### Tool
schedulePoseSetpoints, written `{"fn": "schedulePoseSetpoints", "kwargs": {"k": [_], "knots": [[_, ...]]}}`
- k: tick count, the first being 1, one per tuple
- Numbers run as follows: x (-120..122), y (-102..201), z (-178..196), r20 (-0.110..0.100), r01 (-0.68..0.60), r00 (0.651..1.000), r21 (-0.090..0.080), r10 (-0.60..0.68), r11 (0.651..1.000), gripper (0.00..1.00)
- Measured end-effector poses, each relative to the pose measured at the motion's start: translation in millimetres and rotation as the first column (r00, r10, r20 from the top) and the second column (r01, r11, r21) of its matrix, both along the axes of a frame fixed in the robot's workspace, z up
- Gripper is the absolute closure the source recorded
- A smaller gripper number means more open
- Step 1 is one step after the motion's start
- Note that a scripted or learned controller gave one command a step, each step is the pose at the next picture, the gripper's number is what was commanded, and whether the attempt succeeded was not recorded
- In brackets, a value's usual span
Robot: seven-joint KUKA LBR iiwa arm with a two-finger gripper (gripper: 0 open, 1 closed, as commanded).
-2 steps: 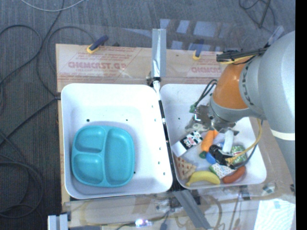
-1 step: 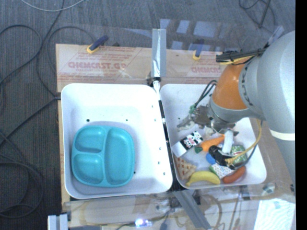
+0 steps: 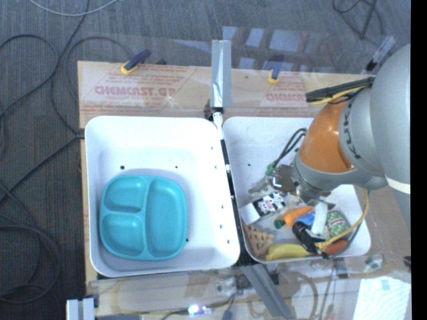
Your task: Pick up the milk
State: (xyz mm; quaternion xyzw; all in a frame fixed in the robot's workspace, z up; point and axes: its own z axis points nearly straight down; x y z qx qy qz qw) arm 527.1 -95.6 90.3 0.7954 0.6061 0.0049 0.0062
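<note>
Two white bins sit side by side; the milk (image 3: 265,205), a small black-and-white carton, lies tipped in the right bin (image 3: 253,145), its long axis slanting up toward the arm (image 3: 373,139). Just beside it are a carrot (image 3: 297,215) and banana (image 3: 287,251), under the gripper (image 3: 285,179)
</note>
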Motion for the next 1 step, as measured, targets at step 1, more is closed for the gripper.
{"fn": "schedulePoseSetpoints", "kwargs": {"k": [1], "knots": [[-22.0, -0.5, 0.3, 0.003, -0.1, 0.995, -0.003, 0.1, 0.995, 0.0]]}}
